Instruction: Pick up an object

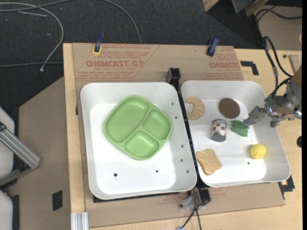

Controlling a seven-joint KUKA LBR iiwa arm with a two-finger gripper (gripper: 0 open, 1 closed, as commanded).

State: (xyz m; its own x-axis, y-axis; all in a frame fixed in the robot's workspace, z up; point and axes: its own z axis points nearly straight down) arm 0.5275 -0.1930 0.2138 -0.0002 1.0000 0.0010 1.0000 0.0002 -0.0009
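Gripper (259,115) reaches into the right bin (268,174) beside a green leafy toy (239,127); whether its small, blurred grip is closed cannot be told.

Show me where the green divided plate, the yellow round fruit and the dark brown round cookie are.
green divided plastic plate (138,127): camera view, on its centre ridge.
yellow round toy fruit (258,151): camera view, on its middle.
dark brown round cookie (229,108): camera view, on its top face.
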